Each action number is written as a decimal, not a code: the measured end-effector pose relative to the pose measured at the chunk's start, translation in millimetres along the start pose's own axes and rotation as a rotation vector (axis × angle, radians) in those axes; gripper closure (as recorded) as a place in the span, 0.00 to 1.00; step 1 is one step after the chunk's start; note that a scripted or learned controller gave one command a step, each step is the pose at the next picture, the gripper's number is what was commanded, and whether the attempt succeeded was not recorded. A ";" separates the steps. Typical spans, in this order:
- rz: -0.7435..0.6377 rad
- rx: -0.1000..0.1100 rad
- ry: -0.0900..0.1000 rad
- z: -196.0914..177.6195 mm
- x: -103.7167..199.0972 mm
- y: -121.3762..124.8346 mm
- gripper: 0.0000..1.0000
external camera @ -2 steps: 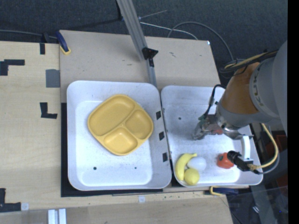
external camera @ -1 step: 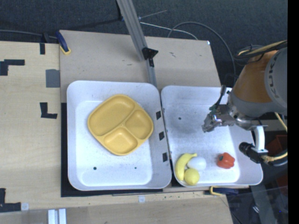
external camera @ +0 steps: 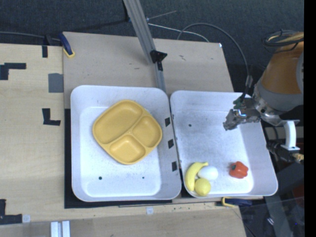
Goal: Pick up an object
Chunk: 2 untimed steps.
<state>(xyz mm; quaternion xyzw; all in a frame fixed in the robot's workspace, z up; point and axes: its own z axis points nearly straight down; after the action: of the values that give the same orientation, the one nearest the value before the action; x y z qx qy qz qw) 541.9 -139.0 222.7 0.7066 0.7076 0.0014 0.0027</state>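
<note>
In the right bin [external camera: 207, 107] a yellow banana [external camera: 193, 171], a white egg [external camera: 209, 173] and a yellow lemon [external camera: 202, 186] huddle at the front left corner. A red pepper [external camera: 239, 170] lies near the front right. My gripper [external camera: 232, 121] hangs over the bin's right half, well behind the pepper, with nothing seen between its fingers. The arm comes in from the right with its orange band [external camera: 284, 73] above the wrist.
The left bin [external camera: 84, 147] bears a yellow divided plate [external camera: 127, 131]. A grey metal pole [external camera: 143, 28] slants down from the top to the seam between the bins. Bare white floor fills the right bin's middle and rear.
</note>
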 end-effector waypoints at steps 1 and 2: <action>0.000 0.003 0.001 -30.4 0.2 1.1 1.00; -0.004 0.007 0.003 -26.0 44.6 23.9 1.00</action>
<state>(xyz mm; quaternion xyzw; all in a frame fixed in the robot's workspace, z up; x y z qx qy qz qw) 565.5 -94.3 248.8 0.7050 0.7092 0.0000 -0.0007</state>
